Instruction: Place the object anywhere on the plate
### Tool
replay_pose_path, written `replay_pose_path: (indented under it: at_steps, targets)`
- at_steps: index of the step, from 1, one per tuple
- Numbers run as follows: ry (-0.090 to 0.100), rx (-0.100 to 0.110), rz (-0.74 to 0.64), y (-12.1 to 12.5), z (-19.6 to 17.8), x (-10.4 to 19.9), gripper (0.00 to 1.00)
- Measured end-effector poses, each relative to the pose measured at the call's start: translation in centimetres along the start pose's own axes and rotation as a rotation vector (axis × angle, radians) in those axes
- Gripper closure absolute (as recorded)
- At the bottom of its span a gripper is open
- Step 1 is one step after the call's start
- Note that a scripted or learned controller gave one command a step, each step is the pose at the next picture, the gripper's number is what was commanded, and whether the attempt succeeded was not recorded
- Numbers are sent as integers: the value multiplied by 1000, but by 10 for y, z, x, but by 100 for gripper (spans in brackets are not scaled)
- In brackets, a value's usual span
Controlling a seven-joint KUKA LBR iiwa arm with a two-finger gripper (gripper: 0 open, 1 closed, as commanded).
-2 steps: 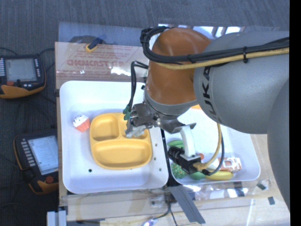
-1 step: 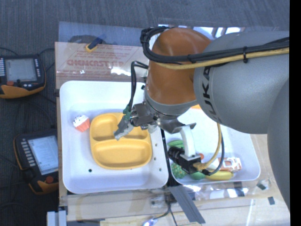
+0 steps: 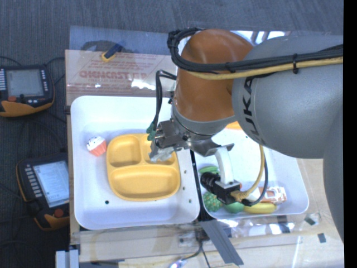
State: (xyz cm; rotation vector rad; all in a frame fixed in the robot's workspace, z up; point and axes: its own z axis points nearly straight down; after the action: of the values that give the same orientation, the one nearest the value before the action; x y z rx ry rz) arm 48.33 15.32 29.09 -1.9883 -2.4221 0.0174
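A yellow plate point(image 3: 142, 183) with three compartments lies in the left bin point(image 3: 89, 211). My gripper point(image 3: 160, 151) hangs over the plate's upper right compartment, low above its rim. Something small and green point(image 3: 150, 130) shows at the gripper's left side; I cannot tell whether it is an object or part of the tool. The arm's orange band point(image 3: 209, 71) and grey body hide the gripper's far side. A small white and red cupcake-like object point(image 3: 96, 144) sits on the bin floor just left of the plate, apart from it.
The right bin point(image 3: 295, 205) holds green vegetables point(image 3: 211, 201), a banana point(image 3: 259, 208) and a small carton point(image 3: 276, 194) near its front. A cardboard sheet point(image 3: 117, 74) lies behind the left bin. Two control pendants point(image 3: 25, 88) point(image 3: 44, 183) rest on the floor at the left.
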Motion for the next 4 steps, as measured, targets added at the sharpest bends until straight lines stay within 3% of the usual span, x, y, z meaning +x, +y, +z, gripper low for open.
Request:
replay_pose_path:
  at_steps: [1, 2, 3, 4]
  targets:
    - [0, 0, 0, 0, 0, 0, 0]
    - [0, 3, -2, 0, -8, 1, 100]
    - [-1, 3, -2, 0, -8, 1, 0]
    - [-1, 7, -4, 0, -16, 1, 100]
